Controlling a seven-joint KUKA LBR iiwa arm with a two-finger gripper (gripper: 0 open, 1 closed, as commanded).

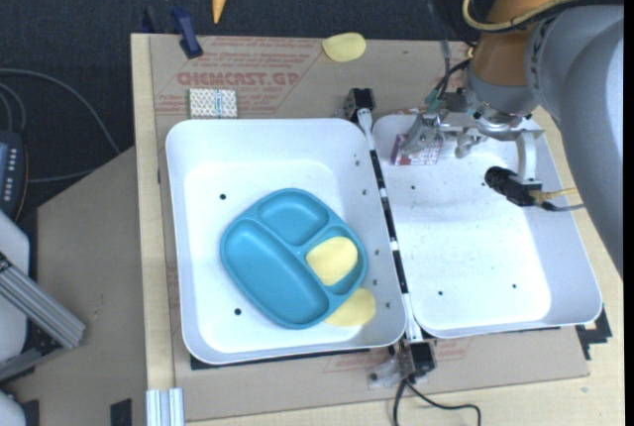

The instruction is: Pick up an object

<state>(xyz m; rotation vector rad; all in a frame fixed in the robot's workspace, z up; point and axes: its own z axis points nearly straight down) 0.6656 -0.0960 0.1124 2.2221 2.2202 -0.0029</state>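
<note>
One camera hangs above the bench (297, 67), looking down at a slant, far enough back to take in both white bins (198, 166) and the floor around.

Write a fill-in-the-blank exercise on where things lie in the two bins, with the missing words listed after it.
1. The blue divided plate lies in the ____ bin.
2. A yellow piece rests in one compartment of the plate, and a second yellow piece lies just outside its ____ edge.
3. The hand is at the far ____ corner of the right bin.
4. On the floor beyond the bench lies a small orange ____.

Missing words: left; near; left; carrot
</note>
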